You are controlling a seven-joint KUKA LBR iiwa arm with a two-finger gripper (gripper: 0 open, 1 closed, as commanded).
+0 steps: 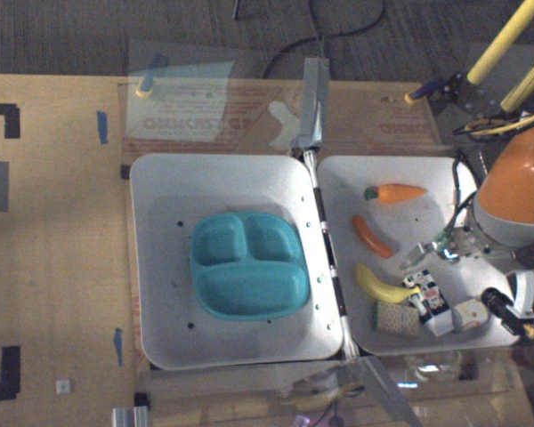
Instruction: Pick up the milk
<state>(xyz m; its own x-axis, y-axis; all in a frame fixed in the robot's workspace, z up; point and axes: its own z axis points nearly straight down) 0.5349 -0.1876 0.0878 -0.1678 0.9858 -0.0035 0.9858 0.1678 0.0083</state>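
One milk carton (434, 302) just beside jaws.

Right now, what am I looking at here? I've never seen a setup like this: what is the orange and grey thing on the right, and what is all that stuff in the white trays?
You are looking down at a slant from one fixed camera above a workbench. The orange and grey shape is a robot arm reaching in from the right; a program moves it. Its job is to pick up the milk.

On the bench sit two shallow white bins. The left bin holds a teal plate with three compartments. The right bin holds toy food: a carrot, a small orange sausage-like piece, a banana, and beside the banana a small white carton with dark markings, probably the milk.

The gripper, the arm's grasping part, hangs just above the carton. I cannot tell that anything is held.
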